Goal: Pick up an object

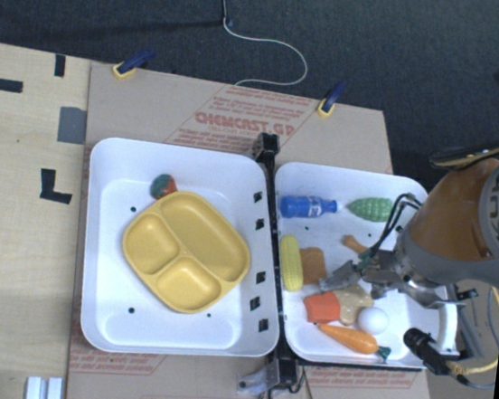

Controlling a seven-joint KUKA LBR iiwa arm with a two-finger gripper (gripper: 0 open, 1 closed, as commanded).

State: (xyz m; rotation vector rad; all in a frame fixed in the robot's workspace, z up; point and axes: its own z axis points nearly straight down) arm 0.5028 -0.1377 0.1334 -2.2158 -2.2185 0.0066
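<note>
Toy food fills the right bin, the pickable lot. Starting left: a glossy yellow divided plate lies mid left bin, a small red-green toy touching its far edge. Over the divider, a blue bottle and knobbly green piece sit by the far wall; ridged yellow corn hugs the left wall, brown block beside it. The gripper hangs mid-bin, just above the orange block, white egg and carrot — its grip state can't be made out.
</note>
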